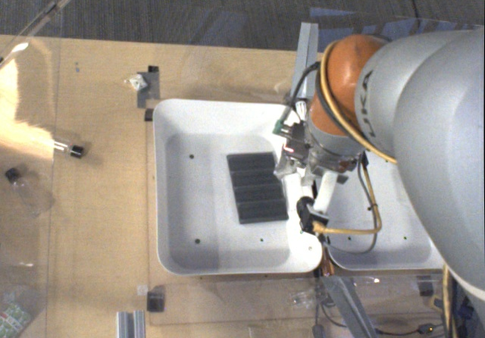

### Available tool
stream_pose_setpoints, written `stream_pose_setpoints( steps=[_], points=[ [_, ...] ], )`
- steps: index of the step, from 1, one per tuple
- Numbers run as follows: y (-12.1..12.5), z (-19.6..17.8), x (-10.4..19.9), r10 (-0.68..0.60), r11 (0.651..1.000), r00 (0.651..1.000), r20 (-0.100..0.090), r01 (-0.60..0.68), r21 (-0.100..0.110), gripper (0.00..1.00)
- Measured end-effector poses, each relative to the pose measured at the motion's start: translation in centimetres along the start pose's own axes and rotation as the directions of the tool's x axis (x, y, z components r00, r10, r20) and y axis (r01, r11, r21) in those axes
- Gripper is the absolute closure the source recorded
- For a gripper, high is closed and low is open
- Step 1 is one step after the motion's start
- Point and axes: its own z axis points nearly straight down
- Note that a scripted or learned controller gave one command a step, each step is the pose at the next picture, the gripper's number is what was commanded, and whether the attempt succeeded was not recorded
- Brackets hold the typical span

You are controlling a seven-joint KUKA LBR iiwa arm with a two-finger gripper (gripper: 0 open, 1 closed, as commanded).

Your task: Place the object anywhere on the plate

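Lying flat in the left-hand white bin (176,200), right of its middle, is one dark ribbed slab (256,187). The gripper (292,164) hangs under the grey arm (428,117), just beside the slab's right edge; its opening and any hold cannot be told.

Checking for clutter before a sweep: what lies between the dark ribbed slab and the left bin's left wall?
Only bare white floor, with a tiny dark dot, between the dark ribbed slab and the wall of the left bin, in the camera view.
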Motion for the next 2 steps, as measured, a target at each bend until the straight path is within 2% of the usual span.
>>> stream_pose_setpoints(
  steps=[1, 2],
  points=[
    [-4.2, -3.4, 6.6, 0.025, 1.0, 1.0, -0.001, -0.025, -0.002, 1.0],
    [-7.7, -1.4, 11.6, -0.396, 0.918, 0.918, 0.0, 0.396, -0.001, 1.0]
  ],
)
